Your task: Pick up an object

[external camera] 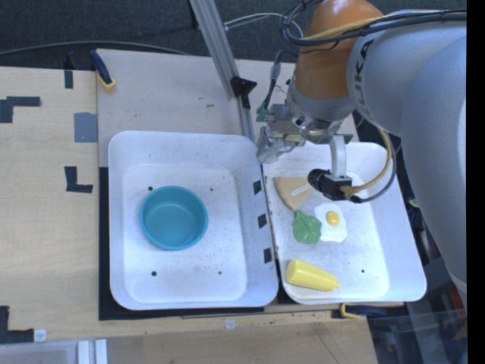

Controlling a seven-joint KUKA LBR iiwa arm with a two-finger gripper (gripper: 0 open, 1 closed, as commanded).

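My gripper point(270, 152) hovers at the right bin's point(394, 275) far-left rim, above the cheese wedge point(290, 192); whether it is open or closed I cannot tell. Descending here, I risk striking the rim or pinching the wedge's edge and slipping off.

arm point(417, 74): fat smooth grey casing, rounded like a tube, faint dark lettering on the side near the wrist. glossy orange band point(333, 21) caps the wrist joint, dome-shaped. black and pale cables point(303, 14) loop over the top of the orange part, a yellowish cable point(383, 169) curls down below. wrist end is cluttered metal-grey hardware, with a small black module point(326, 182) hanging off a bracket. claw point(269, 149) is silver-grey metal
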